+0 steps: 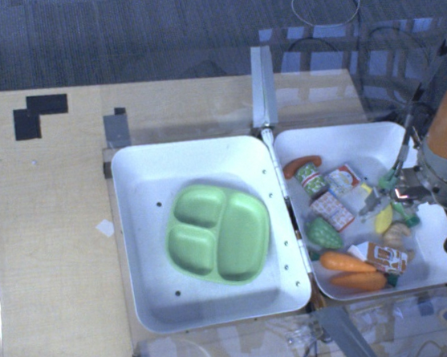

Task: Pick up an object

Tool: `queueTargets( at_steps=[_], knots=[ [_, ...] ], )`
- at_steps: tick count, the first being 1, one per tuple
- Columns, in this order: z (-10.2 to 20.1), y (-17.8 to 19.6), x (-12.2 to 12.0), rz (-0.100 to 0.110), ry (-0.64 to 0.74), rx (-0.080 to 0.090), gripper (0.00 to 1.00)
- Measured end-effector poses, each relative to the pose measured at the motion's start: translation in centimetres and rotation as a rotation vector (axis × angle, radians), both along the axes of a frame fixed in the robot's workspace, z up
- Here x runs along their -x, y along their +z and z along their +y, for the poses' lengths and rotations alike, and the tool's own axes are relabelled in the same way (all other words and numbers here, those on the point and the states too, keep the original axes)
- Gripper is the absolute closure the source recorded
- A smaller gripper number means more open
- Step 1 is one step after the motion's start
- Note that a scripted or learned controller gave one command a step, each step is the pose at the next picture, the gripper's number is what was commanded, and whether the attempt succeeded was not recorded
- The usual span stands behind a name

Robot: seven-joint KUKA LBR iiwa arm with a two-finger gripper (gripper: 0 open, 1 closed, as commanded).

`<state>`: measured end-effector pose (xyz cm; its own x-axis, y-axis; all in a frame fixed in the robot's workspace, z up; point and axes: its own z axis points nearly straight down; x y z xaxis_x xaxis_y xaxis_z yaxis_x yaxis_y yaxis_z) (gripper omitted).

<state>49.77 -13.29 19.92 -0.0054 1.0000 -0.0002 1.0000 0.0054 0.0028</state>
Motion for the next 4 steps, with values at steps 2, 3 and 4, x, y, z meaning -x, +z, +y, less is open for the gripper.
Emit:
queueTargets(
  at_steps=[2,3,4],
  knots=[
    [-1.8,-9.1,-4.6,-0.028,0.191,0.002,1.0],
    [1.7,-7.2,-2.1,-0.001,0.023,0.0,1.0],
    [6.8,3.7,0.0,-0.002,-0.46,-0.002,1.0]
  ],
)
